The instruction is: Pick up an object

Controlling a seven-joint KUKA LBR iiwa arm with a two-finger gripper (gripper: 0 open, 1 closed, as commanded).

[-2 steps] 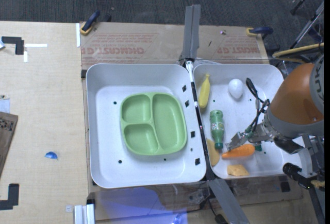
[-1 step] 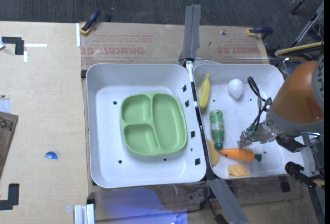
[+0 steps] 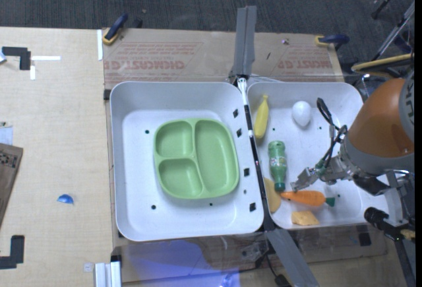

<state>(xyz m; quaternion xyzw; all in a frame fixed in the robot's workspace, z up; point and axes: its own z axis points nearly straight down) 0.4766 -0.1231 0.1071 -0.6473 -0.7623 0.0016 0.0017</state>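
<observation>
Saw the arm (image 3: 386, 127) nearest, its orange band bulking in from the right over the right bin (image 3: 344, 92). Followed it down to the gripper (image 3: 306, 180), set low over that bin's near half, pointing left. Could not tell how the jaws stood, whether spread or pressed together; made out nothing between them. Found the carrot (image 3: 304, 198) just below the gripper tip, lying flat and crosswise, close to the tip, though contact could not be told. Noted a bottle (image 3: 277, 164), green with a paler label, lying lengthwise just left of the gripper, cap toward the far side. Spotted a yellow piece (image 3: 304, 218) by the near wall, just beneath the carrot, and a small green bit (image 3: 330, 200) at the carrot's right end. Picked out a banana (image 3: 262, 117) further back, lying along the left wall, and a white ball (image 3: 301, 113) near the far wall, well apart from the gripper. Traced a thin black cable (image 3: 324, 114) looping up beside the ball toward the wrist. Found the left bin (image 3: 116, 147) touching the right one along their shared edge, with a green plate (image 3: 198, 159) of three compartments resting flat in its middle. Saw cardboard (image 3: 217, 55) behind both bins, held by a clamp (image 3: 117, 27) at the left corner and another clamp (image 3: 333, 40) at the right. Noted the pale bench (image 3: 53, 134) stretching leftward, with a small blue dot (image 3: 64, 199) on it, well apart from the bins.
</observation>
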